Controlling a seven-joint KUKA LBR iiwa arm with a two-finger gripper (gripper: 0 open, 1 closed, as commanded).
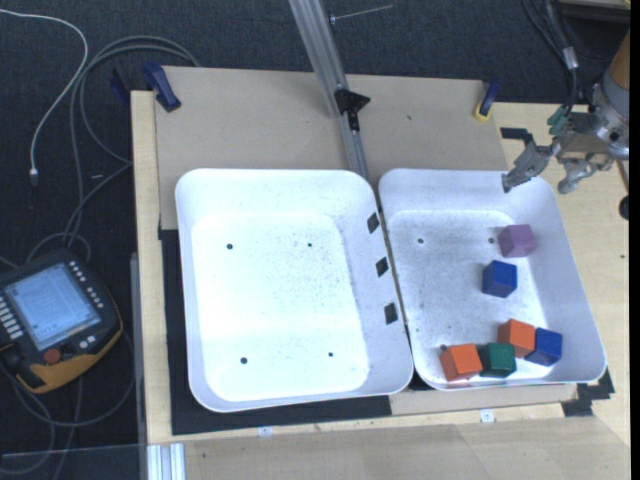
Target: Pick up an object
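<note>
You see the gripper [545, 168] spread open and holding nothing above the right bin's [572, 230] far rim, near the purple block [516, 239]

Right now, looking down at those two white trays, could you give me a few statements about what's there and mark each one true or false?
1. All the blocks lie in the right bin. True.
2. The purple block sits in the left bin. False: it is in the right bin, above the blue block.
3. The gripper holds a block. False: it hangs open over the right bin's far rim, holding nothing.
4. A green block lies beside an orange block. True.
</note>
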